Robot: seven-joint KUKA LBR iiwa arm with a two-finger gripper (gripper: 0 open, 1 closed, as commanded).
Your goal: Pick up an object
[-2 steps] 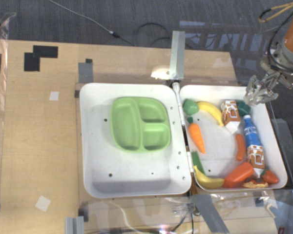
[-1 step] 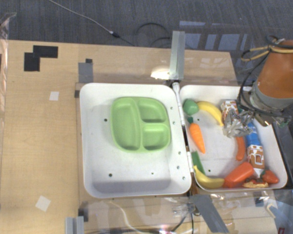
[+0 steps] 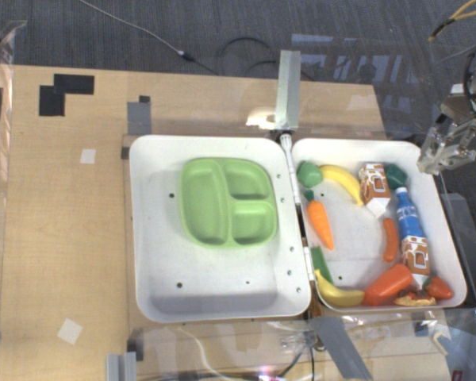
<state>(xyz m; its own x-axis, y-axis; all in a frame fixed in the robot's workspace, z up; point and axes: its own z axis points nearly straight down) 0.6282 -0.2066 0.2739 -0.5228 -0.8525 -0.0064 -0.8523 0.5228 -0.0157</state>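
I am hovering my gripper [image 3: 447,151], fingers apart and holding nothing, over the right bin's [image 3: 357,306] far corner. The blue bottle [image 3: 407,217] is lying just below-left of it; likely light, rigid and slick, so I am judging mid-body across its width the best hold.

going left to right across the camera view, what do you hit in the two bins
green divided plate in the left bin → carrot in the right bin → banana → blue bottle → the end effector at the right bin's far right corner.
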